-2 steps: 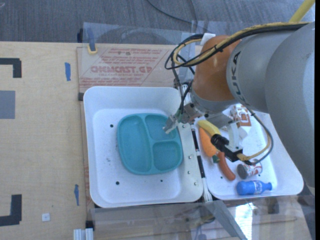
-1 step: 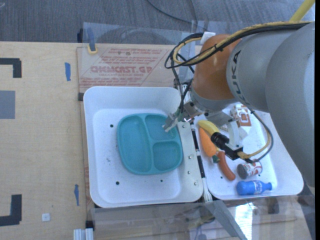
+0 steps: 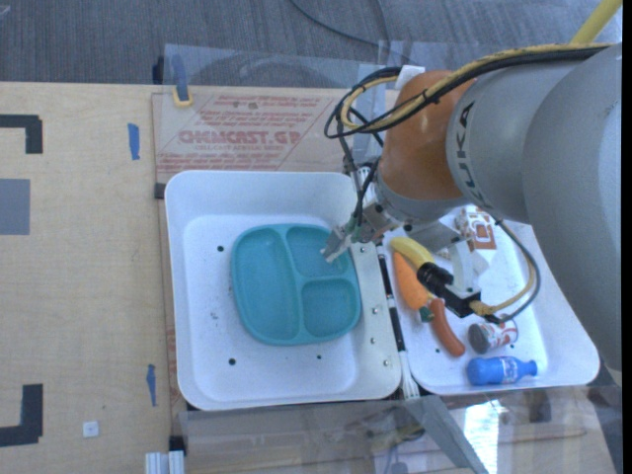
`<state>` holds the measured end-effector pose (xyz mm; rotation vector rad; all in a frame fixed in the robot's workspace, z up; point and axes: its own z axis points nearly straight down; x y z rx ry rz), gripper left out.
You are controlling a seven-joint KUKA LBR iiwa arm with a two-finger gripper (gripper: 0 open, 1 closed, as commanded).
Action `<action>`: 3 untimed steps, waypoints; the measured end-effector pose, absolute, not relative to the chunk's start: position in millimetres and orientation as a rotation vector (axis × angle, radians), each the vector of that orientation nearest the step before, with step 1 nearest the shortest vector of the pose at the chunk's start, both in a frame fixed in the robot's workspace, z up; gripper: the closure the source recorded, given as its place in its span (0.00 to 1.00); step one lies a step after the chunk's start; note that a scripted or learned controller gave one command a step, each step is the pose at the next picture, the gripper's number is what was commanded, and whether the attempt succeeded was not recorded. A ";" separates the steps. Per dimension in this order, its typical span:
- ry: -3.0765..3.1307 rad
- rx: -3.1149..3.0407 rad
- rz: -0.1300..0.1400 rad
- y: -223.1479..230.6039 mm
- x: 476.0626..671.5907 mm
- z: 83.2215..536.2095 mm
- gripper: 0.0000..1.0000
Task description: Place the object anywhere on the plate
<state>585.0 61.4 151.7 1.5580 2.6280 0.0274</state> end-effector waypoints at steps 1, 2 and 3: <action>2.651 1.520 0.024 60.0 585.0 151.6 0.00; 2.671 1.482 0.021 59.0 584.8 151.2 0.00; 2.683 1.461 0.019 58.4 584.6 151.1 0.00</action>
